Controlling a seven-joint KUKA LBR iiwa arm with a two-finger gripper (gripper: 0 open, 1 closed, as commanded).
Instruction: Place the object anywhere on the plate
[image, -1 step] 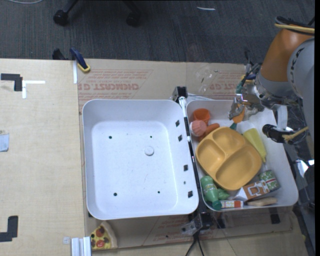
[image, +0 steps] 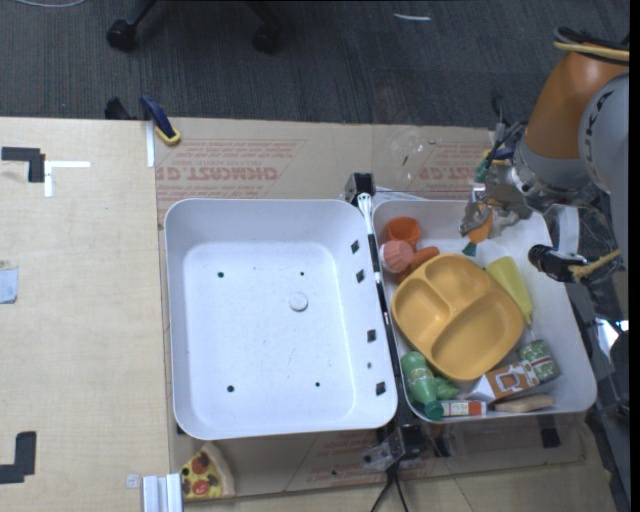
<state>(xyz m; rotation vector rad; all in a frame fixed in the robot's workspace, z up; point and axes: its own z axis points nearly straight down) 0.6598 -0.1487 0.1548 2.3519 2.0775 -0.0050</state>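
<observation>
two bins, all clutter packed in the right bin (image: 570, 400) around the plate (image: 458, 315); gripper (image: 478, 222) hangs over its far corner pinching a small orange object (image: 479, 231), lifted clear so it can swing onto the plate nearby.

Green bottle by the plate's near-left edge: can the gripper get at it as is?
Probably, but tight. The green bottle lies uncovered in the right bin, so the top is free. The plate rim crowds one side and the bin wall the other. The gripper is at the far end.
</observation>
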